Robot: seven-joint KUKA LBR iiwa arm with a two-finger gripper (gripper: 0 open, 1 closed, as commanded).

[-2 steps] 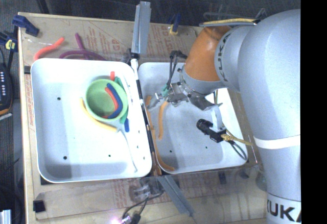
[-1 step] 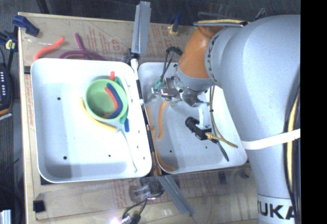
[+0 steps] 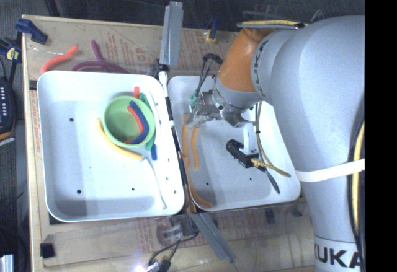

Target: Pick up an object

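Observation:
My gripper (image 3: 200, 113) hangs low over the upper left part of the right bin (image 3: 236, 193), close to its left wall. Just below it lies a long orange strip (image 3: 195, 148), with a second orange strip (image 3: 185, 133) along the bin wall and a curved orange piece (image 3: 200, 197) near the front corner. In the left bin (image 3: 80, 165) sits a green bowl (image 3: 124, 122) with a red curved piece (image 3: 138, 117) and a blue piece (image 3: 145, 117) in it. A yellow stick (image 3: 119, 145) pokes out beneath the bowl.
A white rod (image 3: 159, 183) lies along the left bin's right side. Red (image 3: 59, 59) and purple (image 3: 99, 67) tools rest on the bench behind the left bin. A grey bar (image 3: 172, 32) rises between the bins at the back. The arm's bulk covers the right bin's right side.

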